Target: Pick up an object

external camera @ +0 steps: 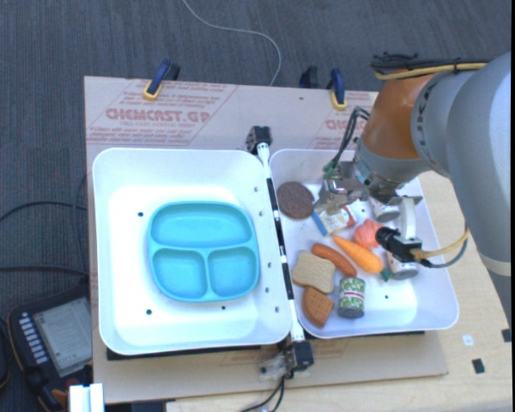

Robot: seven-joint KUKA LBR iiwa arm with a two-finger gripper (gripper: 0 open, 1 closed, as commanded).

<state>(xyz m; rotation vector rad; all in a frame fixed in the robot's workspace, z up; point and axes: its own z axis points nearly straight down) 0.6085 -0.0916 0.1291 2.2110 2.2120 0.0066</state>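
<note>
Arm: grey, orange-banded, reaching in from the right, bending downward.
Gripper (339,197): hanging low at the wrist's end.

Smooth, slightly glossy white plastic is seen in both bins (129,230). The divided tray (204,251) is made of smooth light-blue plastic. The worktop (197,114) appears as matt printed cardboard. The arm (463,118) is finished in smooth grey, with a glossy orange band (395,118).
</note>
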